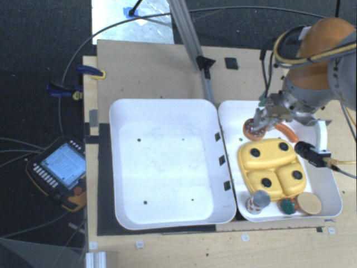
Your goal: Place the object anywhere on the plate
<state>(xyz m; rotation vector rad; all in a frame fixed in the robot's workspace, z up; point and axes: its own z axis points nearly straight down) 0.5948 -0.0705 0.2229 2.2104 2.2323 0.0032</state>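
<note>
- The step in hand looked like the pick — the tool (260, 121) hung low over a small round brown object with a pale centre, something like a toy doughnut (254, 130), at the far corner of the right-hand shallow white bin (334, 197).
- Whether the tool was spread or pressed together could not be told; its tip merged with the doughnut from this angle, and nothing showed the object clearly caught between its parts.
- The doughnut lay directly under the tool and a touch to its left, resting on the bin floor, just beyond the far edge of the yellow compartmented plastic plate (271, 166).
- That plate sat just below the tool in the view, toward the near side of the bin, and very close to the doughnut.
- The next move, as I judge it, called for a secure grip and a lift clear of the plate's raised rim, then a short carry toward the near side and a release over any of the plate's hollows.
- A slim orange toy, sausage-like (285, 131), lay just right of the tool — close enough to be nudged.
- Farther off, beyond the plate at the bin's near edge, sat a small silver-topped piece (257, 200), a green item (288, 206) and a tan disc (309, 203).
- The left-hand white bin (120, 149) stood well to the tool's left on the tabletop (145, 74).
</note>
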